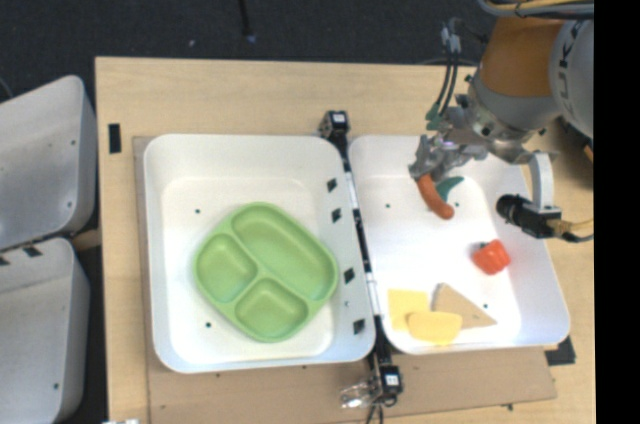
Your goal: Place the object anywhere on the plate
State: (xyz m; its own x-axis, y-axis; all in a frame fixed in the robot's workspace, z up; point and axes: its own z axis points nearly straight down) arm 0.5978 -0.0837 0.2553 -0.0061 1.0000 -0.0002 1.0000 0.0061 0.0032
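One wooden bench (pixel 120 212) carries two shallow white bins side by side: the left bin (pixel 170 212) and the right bin (pixel 520 312). One grey arm (pixel 525 42) with an orange band reaches in from the right over the far part of the right bin. One green plate (pixel 264 270) with three compartments lies in the left bin, nothing on it.

Four loose objects lie in the right bin. Near the front edge sit a tan wedge (pixel 462 304), a pale yellow square (pixel 402 305) beside it, and a deeper yellow piece (pixel 434 327) overlapping both. Further back and to the right is a small red-orange object (pixel 490 257), well apart from the others. An orange carrot-shaped object (pixel 436 196), slim and slanted, is just under the gripper (pixel 437 170); a bit of green shows beside it. Its upper end sits at the fingertips, and the fingers look closed around it, though the lower end seems near or on the bin floor.

No writing or label is readable anywhere.
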